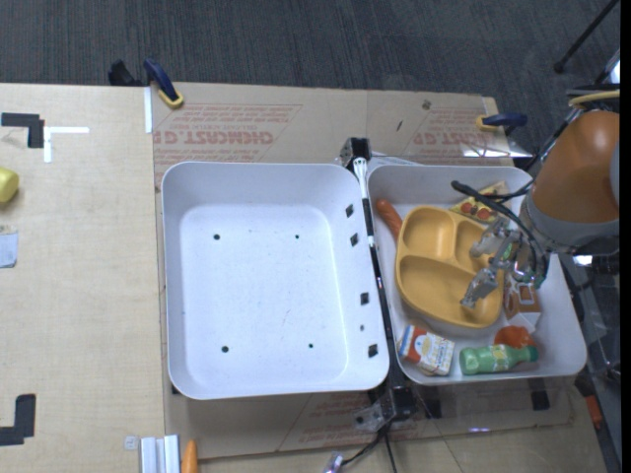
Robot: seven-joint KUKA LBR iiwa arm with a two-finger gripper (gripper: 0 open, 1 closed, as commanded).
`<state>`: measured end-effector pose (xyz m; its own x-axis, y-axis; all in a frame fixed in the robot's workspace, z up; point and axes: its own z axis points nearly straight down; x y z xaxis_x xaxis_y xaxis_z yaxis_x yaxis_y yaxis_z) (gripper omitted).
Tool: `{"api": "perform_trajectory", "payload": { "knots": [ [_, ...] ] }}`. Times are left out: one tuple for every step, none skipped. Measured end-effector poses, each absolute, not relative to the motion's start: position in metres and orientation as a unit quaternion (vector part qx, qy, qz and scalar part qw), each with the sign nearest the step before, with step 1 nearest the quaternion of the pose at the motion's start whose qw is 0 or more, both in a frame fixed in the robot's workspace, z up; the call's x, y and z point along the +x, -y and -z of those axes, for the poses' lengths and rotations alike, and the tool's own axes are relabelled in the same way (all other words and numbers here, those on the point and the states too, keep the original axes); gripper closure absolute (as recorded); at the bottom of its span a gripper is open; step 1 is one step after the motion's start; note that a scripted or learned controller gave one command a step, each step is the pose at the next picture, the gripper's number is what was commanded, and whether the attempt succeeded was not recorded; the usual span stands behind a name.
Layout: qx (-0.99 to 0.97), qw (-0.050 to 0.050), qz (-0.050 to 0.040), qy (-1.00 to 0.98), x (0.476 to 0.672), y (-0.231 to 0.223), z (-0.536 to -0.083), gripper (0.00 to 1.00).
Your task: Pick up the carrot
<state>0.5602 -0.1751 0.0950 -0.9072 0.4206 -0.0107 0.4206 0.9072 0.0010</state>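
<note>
The hand (490, 267) hovers over the yellow plate (434, 264); its grip I cannot tell. The carrot (388, 215) lies beside the plate.

Red mirrored print on cardboard sheet (233, 126), not legible.

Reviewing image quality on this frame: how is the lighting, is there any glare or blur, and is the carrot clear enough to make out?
Camera view: lighting is even and soft, with faint shadows along the left bin walls; no harsh glare; the gripper over the yellow divided plate looks slightly smeared and cluttered by cables; the carrot is sharp but partly hidden beside the plate's rim; the top right corner is bright and washed out.
</note>
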Motion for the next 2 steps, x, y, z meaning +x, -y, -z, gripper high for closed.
{"api": "perform_trajectory", "payload": {
  "knots": [
    [0.228,0.007,0.0007,-0.974,0.553,0.127,-0.097,0.00],
    [0.352,0.007,0.0019,-0.936,0.554,0.109,-0.098,0.00]
  ]
}}
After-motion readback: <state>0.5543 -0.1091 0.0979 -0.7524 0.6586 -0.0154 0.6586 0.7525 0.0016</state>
